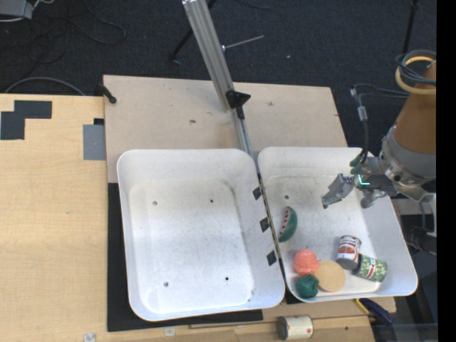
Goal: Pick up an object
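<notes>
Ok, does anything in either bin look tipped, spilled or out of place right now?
One thing: the small can in the right bin lies tilted against the green bottle, not upright. The watermelon slice leans at the divider-side wall. No spill or damage visible. The gripper hangs above the bin's bare floor.

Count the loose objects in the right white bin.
6, all in the right white bin: watermelon-slice toy by the divider; red-and-white can; green patterned can beside it; orange-red ball; tan disc; dark green lump at the near edge.
</notes>
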Robot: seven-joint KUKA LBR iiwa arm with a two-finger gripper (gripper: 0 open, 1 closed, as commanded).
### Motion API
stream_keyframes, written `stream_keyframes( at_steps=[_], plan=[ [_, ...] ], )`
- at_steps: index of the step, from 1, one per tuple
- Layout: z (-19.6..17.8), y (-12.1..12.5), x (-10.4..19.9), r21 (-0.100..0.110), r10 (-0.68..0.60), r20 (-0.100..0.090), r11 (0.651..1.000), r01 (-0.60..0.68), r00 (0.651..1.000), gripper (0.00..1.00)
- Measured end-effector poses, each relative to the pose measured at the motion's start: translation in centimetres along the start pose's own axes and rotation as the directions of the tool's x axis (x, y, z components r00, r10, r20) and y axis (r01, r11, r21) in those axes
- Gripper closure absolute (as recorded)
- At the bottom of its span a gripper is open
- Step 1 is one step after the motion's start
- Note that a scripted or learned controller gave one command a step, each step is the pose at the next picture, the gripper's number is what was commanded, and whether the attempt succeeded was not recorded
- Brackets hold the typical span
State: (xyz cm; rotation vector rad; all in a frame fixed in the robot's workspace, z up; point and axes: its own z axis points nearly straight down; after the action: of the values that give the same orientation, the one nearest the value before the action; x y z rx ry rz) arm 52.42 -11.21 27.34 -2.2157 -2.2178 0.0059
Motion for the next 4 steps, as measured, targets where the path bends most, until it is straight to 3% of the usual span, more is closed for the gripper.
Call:
stream_keyframes(
  at_steps=[1,4],
  plan=[
    [-0.2,0.0,-0.1,-0.005,0.004,0.001,1.0,-0.004,1.0,0.0],
    [15.9,0.6,1.3,0.001,0.002,0.0,1.0,-0.002,1.0,0.0]
  ],
)
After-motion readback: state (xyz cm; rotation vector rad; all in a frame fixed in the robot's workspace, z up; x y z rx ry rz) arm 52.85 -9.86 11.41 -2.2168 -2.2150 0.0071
